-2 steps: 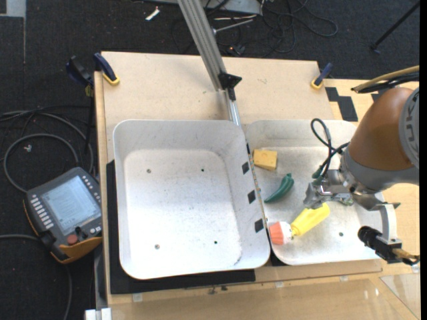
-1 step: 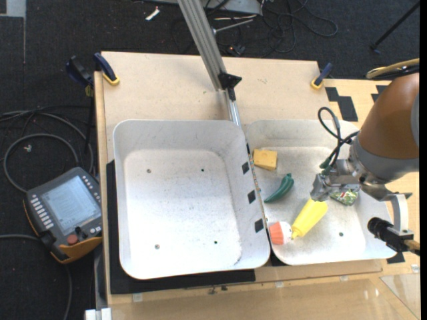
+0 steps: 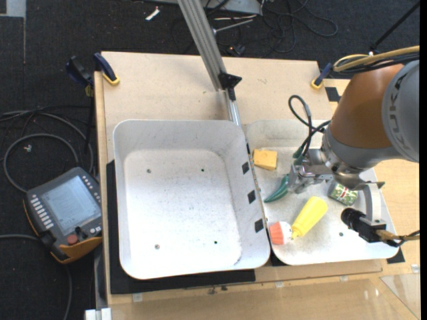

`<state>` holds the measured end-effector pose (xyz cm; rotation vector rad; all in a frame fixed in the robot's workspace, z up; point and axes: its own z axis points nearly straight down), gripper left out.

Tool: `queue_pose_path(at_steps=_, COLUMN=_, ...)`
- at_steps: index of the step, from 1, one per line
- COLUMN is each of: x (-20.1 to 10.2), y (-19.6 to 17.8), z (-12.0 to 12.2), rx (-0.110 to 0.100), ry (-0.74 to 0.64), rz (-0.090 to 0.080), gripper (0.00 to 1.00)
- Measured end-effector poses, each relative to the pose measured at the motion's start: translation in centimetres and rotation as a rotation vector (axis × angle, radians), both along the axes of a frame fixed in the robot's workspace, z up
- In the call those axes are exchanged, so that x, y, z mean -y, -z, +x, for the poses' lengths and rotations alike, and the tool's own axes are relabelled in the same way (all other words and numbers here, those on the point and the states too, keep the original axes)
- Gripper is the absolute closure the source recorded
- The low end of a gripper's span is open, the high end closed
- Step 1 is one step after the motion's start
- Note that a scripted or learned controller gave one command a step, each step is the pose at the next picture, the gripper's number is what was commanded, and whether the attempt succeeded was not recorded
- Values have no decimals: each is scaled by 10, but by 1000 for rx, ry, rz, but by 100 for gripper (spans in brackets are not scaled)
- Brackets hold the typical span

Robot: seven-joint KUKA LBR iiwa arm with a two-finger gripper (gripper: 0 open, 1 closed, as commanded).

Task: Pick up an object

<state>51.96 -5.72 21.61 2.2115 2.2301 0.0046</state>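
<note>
Right bin [image 3: 327, 245]: gripper [image 3: 301, 177] low over its middle, open or closed cannot be told; green curved object [image 3: 278, 191] just left of it, upper end at the gripper; yellow block [image 3: 265, 159] far-left of that; yellow bottle [image 3: 307, 217], red-and-white cap, on the near side; small green packet [image 3: 343, 193] to the right, by the wrist; left bin [image 3: 180, 192] alongside.

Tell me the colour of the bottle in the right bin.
The bottle is yellow, its cap orange-red and white; camera view shows it best.
</note>
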Motion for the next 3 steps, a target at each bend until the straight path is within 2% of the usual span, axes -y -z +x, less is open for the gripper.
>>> queue_pose_path(at_steps=1, x=-50, y=-8, z=4, rx=-2, ry=0, rz=0, gripper=100)
queue_pose_path(at_steps=3, x=-148, y=-5, z=40, rx=-2, ry=1, rz=0, gripper=100)
